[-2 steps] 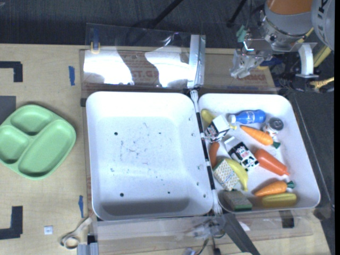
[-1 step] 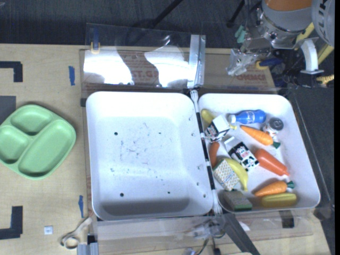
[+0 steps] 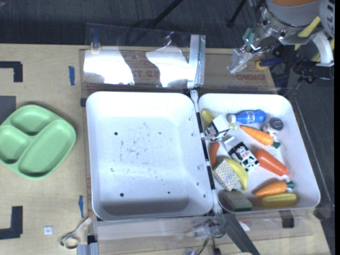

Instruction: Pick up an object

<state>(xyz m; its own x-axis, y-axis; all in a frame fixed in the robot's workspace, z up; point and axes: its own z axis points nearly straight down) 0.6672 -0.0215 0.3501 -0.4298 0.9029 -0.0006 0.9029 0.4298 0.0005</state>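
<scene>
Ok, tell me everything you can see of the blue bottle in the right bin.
The blue bottle lies on its side near the far wall of the right bin, long axis running roughly left to right. It looks like glossy plastic, bright blue with a white end pointing left and a pale patch on its body. An orange carrot lies just in front of it, seemingly touching, and a small dark round object sits at its right end. The gripper is above, beyond the bin, away from it.

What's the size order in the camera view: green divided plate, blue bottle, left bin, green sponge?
Largest to smallest as they look:
1. left bin
2. green divided plate
3. blue bottle and green sponge: they look about alike, so no ranking between them.
</scene>
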